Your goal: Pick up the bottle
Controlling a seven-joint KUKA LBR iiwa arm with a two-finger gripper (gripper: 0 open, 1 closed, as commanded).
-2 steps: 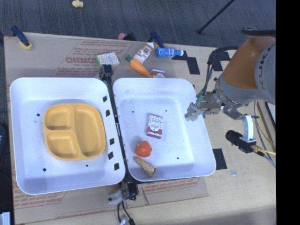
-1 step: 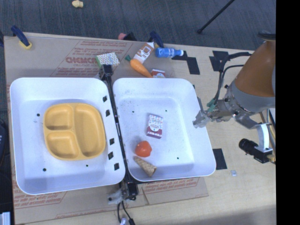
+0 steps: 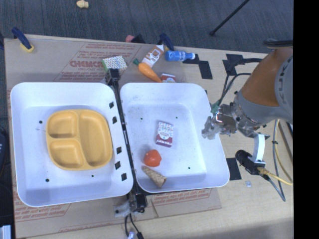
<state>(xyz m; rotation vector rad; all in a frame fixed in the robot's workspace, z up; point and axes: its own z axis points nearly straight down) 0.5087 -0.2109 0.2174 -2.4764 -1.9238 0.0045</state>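
On the worktop (image 3: 239, 213), the left bin (image 3: 30, 183) holds a yellow divided plate (image 3: 79, 138), lying flat near its middle. A row of black clips (image 3: 119, 133) runs down the seam where the two bins meet.

Above the bins, on the cardboard sheet (image 3: 75, 63), lie a small patterned packet (image 3: 114, 62), a toy carrot (image 3: 149, 72) and a small white-and-orange bottle (image 3: 154, 56), tipped on its side. Just to its right lies a blue bottle (image 3: 178, 56) with a white cap, also on its side, well outside both bins and near the worktop's far edge.

The right bin (image 3: 199, 96) contains a red-and-white carton (image 3: 164, 134) near its centre, a red tomato-like piece (image 3: 153, 158) below it, and a tan cone-shaped piece (image 3: 154, 176) against the near wall.

The jaws (image 3: 212, 128) hover over the right rim of the right bin, well apart from both bottles. I cannot tell whether they are spread or pressed together; nothing is seen between them. The grey arm (image 3: 264, 108) with its orange band enters from the right.
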